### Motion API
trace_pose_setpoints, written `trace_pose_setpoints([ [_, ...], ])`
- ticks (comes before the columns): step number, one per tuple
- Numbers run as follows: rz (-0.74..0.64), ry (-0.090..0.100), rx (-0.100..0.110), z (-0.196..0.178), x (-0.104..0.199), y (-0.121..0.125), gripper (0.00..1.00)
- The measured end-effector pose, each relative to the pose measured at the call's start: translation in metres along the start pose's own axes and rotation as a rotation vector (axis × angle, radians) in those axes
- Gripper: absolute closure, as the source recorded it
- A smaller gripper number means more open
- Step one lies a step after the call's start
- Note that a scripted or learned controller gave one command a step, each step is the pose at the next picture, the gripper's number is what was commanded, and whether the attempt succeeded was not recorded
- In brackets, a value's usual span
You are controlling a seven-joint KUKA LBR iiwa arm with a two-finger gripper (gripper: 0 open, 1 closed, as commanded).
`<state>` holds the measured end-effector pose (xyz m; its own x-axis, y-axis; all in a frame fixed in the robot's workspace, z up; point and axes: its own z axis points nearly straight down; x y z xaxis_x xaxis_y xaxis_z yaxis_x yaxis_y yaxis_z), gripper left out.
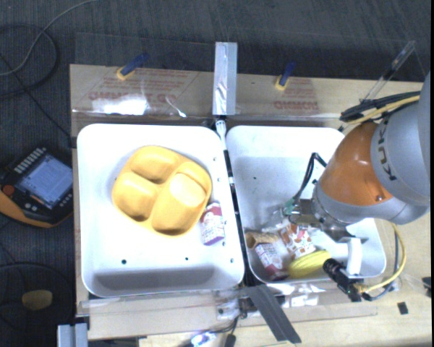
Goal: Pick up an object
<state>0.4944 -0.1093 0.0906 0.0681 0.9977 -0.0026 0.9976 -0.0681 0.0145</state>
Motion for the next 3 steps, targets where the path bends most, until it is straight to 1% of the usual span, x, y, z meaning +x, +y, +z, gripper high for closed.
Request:
trace_pose_setpoints([
  [1, 0.09, 0.001, 0.023, -0.062, -0.026, 0.026, 0.0],
  [2, 0.008, -0.001, 0.003, 0.001, -0.002, -0.001, 0.0],
  [3, 0.007, 0.002, 0.009, -0.006, -0.001, -0.001, 1.0],
])
